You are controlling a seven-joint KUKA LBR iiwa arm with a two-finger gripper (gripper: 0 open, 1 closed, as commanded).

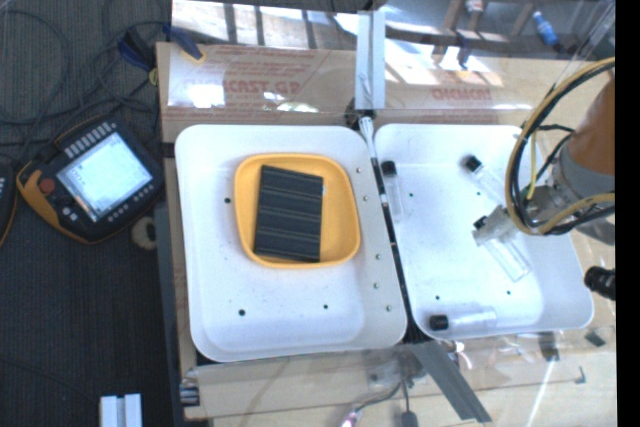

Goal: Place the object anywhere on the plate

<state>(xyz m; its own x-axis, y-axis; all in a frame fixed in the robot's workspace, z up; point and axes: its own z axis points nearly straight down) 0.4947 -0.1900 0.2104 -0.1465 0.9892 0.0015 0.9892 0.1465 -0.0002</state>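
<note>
Yellow plate (297, 210) sits in the left bin (200, 315), roughly centred. A dark ribbed slab (289, 212) lies flat on it, long side running up and down the view, all four edges inside the plate's rim. Judged against the task, the slab is already where it should be; it rests on the plate alone, nothing touching it.

The arm (590, 150) is over the right bin (560, 315), well apart from the plate, with looped yellow and black cables hanging beside the wrist. The gripper (492, 227) hangs low above that bin's floor, near its middle. Its tip is small and pale against the white bin, so whether it is spread or closed I cannot tell. Nothing dark like the slab shows at its tip.

Right bin also holds clear plastic tubes with dark caps: one near the divider (390, 183), one toward the back (472, 165), one along the front wall (460, 320). A clear piece (510, 257) lies just beside the gripper; touching or apart, cannot tell.

Likely reading: placement done, arm parked clear of the plate so as not to disturb the slab. A handheld pendant (95, 180) rests on the floor left of the bench.
</note>
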